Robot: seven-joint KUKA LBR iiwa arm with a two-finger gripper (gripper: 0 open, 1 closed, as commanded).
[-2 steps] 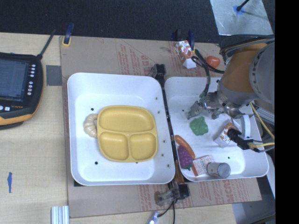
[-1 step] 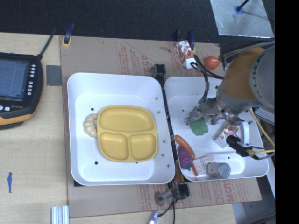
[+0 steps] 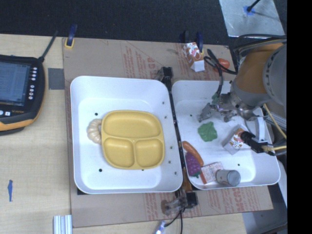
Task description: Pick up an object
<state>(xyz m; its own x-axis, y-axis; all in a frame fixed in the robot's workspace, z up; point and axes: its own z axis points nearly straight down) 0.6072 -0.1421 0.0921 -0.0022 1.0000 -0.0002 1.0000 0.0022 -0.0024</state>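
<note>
My gripper hangs over the upper middle of the right bin, open, with nothing between its fingers. Just below it a green leafy toy lies on the bin floor. To the right of that toy, a small white carton lies tilted. Near the bin's front edge are a purple grape bunch, an orange sausage-shaped piece, a red and white packet and a grey can lying on its side.
The left bin holds a yellow divided plate with a beige shell-like item at the plate's left edge. A tablet sits at the far left of the bench. A small box lies behind the right bin.
</note>
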